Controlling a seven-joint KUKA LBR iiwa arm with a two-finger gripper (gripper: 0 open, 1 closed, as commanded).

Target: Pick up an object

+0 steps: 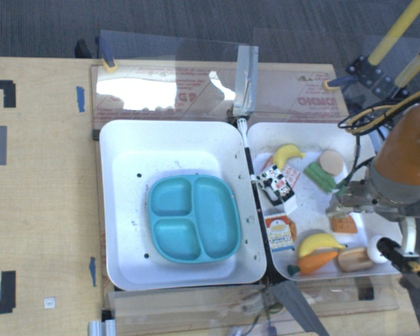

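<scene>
The right bin (pixel 304 205) holds several toy foods. A yellow banana (pixel 288 154), a round beige piece (pixel 331 162) and a green piece (pixel 320 177) lie toward the back. A black-and-white carton (pixel 278 183) and a small orange-and-white carton (pixel 280 231) sit by the left wall. At the front are a second yellow piece (pixel 320 242), an orange carrot (pixel 315 260) and a brown loaf (pixel 354 259). My gripper (pixel 345 211) hangs low at the bin's right side, directly over a small orange block (pixel 344 224). The wrist hides how it meets the block.
The left bin (pixel 119 187) holds a blue three-compartment plate (pixel 193 218). A clear panel (pixel 171 82) and a metal post (pixel 245 82) stand behind the bins. Black and yellow cables (pixel 367 117) loop beside the arm at the right.
</scene>
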